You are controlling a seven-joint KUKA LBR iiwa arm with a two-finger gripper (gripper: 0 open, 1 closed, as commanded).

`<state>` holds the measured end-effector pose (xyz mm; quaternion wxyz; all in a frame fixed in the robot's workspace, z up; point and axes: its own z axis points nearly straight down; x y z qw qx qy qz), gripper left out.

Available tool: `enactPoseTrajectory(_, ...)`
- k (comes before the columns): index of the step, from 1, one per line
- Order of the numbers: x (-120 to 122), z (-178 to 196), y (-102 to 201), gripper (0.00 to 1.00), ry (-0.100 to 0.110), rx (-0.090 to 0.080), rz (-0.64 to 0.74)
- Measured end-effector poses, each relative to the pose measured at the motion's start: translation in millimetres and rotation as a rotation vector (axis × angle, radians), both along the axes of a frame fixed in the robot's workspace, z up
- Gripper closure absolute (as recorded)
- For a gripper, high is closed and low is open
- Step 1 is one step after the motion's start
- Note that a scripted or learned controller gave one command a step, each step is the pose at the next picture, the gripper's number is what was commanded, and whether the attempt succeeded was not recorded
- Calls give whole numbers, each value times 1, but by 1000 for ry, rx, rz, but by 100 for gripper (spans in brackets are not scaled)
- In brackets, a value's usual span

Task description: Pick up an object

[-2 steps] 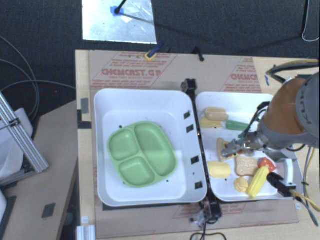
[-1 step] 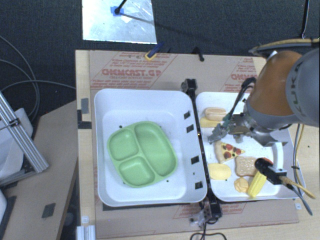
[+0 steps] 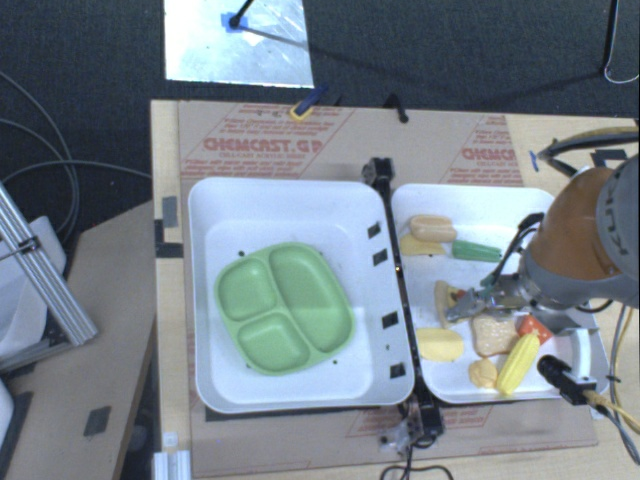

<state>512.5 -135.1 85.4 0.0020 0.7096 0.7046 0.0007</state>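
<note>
1. So the arm [image 3: 585, 238] comes in from the right and hangs over the right-hand bin [image 3: 470, 200]. The gripper [image 3: 462, 305] is down low in the middle of the toy food pile, metal fingers pointing left.

2. Claw state: honestly can't tell. The fingertips blur into the clutter, so whether they're apart, pinched together or on something is anyone's guess. Nothing is visibly between them, so no claiming a grab.

3. Likeliest target is whatever sits right at the tips: a small tan piece [image 3: 444, 294] touching the finger ends, with a bread-looking slab [image 3: 491, 334] just below the claw. Which one it's going for isn't clear.

4. Other options in that bin: a hot-dog-bun shape [image 3: 432, 229] near the top, long axis roughly left-right; a green stick-like piece [image 3: 476, 251] just beside it, also lying left-right with a slight downward tilt to the right; a pale yellow lump [image 3: 440, 345] lower down; a corn cob [image 3: 518, 360] near the bottom, long axis running diagonally from lower left to upper right.

5. Handling guess: these look like hollow plastic play food, so light, stiff and kinda slick. Rounded ones will probably squirt out of a two-finger pinch unless taken across the short axis near the middle. Corn and the green piece look easiest that way.

6. The left bin [image 3: 290, 196] holds a green divided plate [image 3: 285, 307], well apart from the action.
</note>
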Motion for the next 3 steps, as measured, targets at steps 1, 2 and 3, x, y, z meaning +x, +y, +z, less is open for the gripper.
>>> enactPoseTrajectory(1,75,3,46,0,-8,0,17)
enactPoseTrajectory(2,115,2,-2,0,0,3,10)
enactPoseTrajectory(3,152,-1,-60,0,41,19,14)
